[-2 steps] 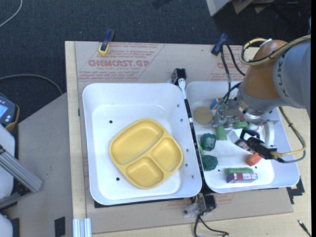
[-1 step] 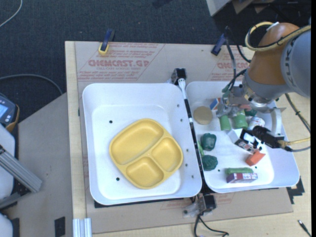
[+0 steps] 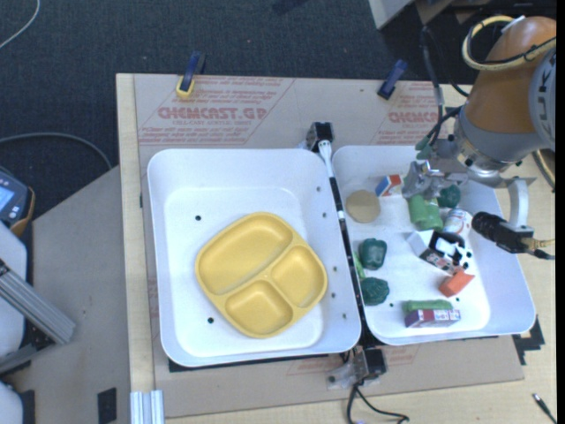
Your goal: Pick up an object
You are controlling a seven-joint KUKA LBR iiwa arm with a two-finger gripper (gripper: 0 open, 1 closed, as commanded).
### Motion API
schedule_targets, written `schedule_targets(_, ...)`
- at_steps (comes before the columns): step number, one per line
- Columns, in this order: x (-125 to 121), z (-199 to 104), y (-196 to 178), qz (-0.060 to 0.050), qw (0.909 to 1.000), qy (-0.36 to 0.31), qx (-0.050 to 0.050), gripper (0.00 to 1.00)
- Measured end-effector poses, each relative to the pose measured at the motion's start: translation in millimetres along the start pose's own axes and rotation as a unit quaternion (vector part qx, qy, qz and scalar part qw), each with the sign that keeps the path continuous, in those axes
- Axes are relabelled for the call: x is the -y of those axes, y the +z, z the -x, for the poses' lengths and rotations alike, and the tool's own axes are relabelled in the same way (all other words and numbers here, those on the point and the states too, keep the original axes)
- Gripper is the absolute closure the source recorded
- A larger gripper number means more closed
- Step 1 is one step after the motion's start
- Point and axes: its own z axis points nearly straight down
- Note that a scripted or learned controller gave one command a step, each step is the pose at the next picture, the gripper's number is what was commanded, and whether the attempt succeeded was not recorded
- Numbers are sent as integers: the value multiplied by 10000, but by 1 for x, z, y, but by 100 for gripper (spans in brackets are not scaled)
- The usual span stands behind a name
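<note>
Brown board (image 3: 221, 113) under the bins reads "CHEMCAST GP" in red.

bench (image 3: 221, 117) bears two white bins: left bin (image 3: 168, 237), right bin (image 3: 508, 312).

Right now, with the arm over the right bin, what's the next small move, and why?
Probably a short straight descent. The gripper hovers at the back of the right white bin, directly over the light green block, with the dark green piece crowding beside it; nothing visibly sits between the fingers.
</note>
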Motion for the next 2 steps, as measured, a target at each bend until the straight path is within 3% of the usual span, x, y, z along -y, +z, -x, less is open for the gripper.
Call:
schedule_targets(1,-1,0,-32,-8,10000,-10,-3,100)
schedule_targets(2,38,-48,-34,-55,10000,-23,-21,100)
